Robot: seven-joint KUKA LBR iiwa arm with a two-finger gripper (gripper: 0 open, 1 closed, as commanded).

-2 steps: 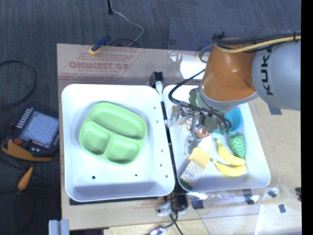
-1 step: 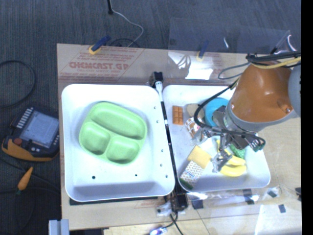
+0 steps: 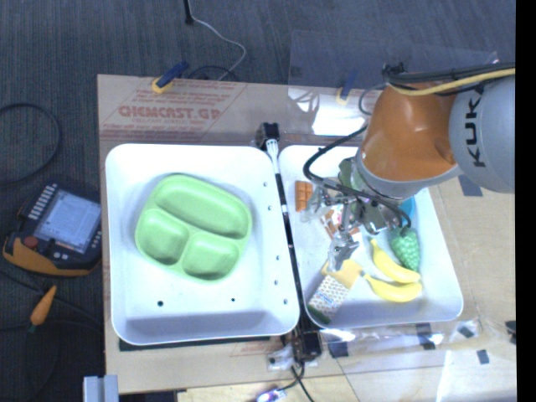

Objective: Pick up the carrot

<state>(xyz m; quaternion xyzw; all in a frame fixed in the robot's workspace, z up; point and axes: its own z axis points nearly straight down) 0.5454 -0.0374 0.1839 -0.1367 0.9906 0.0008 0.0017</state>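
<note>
Pick not done — gripper (image 3: 345, 239) hangs low in the right bin (image 3: 442, 296) at centre-right of frame, jaw state unclear, while the carrot (image 3: 303, 195) lies untouched at that bin's upper-left edge, just left of the tool.

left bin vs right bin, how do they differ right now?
The left bin carries one green sectioned plate lying flat; the right bin carries a jumble of small items, among them a banana and a carrot. The gripper sits over the right bin, while nothing hangs above the left bin. Both are shallow, white, and sit side by side.
</note>
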